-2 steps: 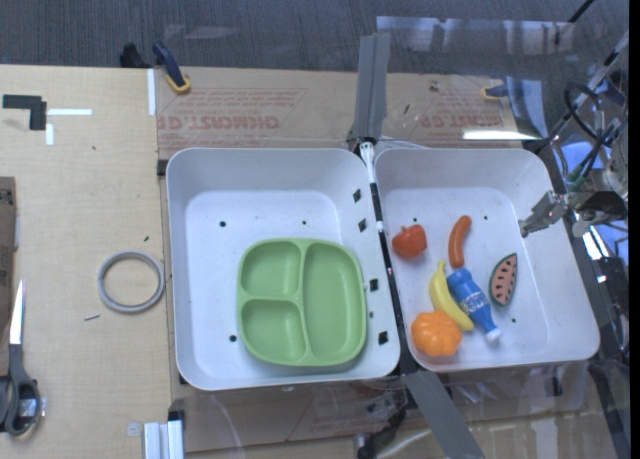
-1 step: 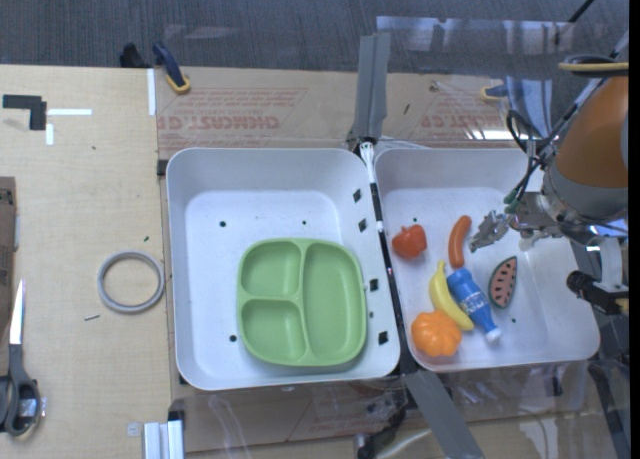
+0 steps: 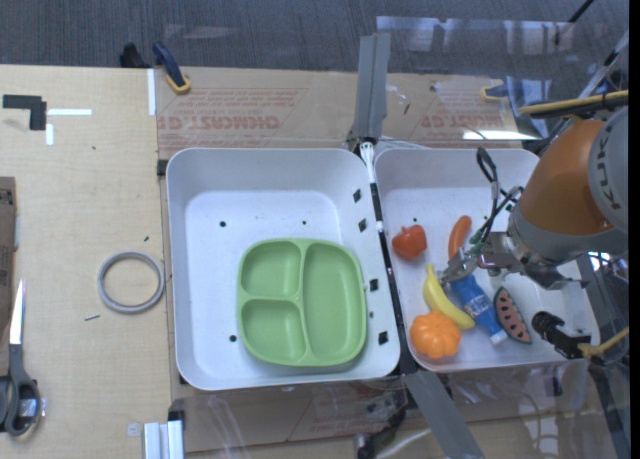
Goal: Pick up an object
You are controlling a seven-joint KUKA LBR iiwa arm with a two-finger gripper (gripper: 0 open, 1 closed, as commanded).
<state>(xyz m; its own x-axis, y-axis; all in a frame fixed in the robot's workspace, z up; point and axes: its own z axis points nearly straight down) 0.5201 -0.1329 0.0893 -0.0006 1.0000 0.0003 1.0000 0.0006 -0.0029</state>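
The big grey arm (image 3: 575, 187) with its orange band reached in from the right and hung low over the right bin (image 3: 440, 172), because the toys to pick from were there. The left bin (image 3: 200, 247) sat beside it. It held a green plate (image 3: 302, 301) with three parts, maybe as a spot to put things later.

The gripper (image 3: 462, 269) was down among the toys, right at the top end of the blue tube (image 3: 476, 307) and beside the yellow banana (image 3: 440, 299). I guessed it wanted one of those two. It was too small and dark to tell if it was open or squeezing, so I could not say it held anything.

Close by lay an orange pumpkin (image 3: 434, 336), a watermelon slice (image 3: 511, 315), a red pepper (image 3: 408, 241) and a thin orange carrot (image 3: 458, 235).
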